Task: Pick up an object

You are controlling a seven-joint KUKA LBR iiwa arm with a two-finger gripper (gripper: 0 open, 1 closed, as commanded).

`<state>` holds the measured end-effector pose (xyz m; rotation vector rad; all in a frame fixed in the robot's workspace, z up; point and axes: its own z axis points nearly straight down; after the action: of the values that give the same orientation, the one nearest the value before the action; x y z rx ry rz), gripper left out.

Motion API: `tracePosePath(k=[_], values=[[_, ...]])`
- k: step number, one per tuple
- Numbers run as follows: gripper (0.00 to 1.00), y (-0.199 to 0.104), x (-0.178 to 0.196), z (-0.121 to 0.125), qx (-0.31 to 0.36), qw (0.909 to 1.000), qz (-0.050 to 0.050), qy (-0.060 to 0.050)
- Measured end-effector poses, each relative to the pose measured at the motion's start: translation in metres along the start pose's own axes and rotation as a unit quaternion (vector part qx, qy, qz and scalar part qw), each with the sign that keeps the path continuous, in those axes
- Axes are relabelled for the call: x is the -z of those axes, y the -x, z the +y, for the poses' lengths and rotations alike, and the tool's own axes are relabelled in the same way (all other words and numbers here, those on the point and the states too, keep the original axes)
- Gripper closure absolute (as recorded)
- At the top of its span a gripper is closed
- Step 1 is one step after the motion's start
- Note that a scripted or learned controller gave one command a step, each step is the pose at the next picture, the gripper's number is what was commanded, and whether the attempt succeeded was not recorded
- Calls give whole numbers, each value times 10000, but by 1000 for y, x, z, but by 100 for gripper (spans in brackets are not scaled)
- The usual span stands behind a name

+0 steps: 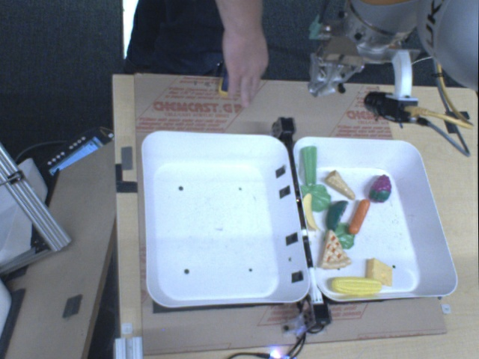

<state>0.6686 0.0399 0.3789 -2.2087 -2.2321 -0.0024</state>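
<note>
Toys like the carrot (359,216), the corn (356,286) and the pizza slice (334,250) lay in the right bin (430,223), because the gripper (327,82) hung high behind it with nothing in it, and I could not tell more.

Arm (419,6) cut off by the top and right edges; gripper (327,81) blurred at upper right. Person's forearm and hand (245,54), upper centre, motion-blurred, body cropped at top.
</note>
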Motion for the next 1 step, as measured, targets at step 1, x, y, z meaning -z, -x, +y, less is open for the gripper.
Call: tracePosePath(k=[1], values=[[100, -61, -153, -2, -5, 10000, -3, -62]])
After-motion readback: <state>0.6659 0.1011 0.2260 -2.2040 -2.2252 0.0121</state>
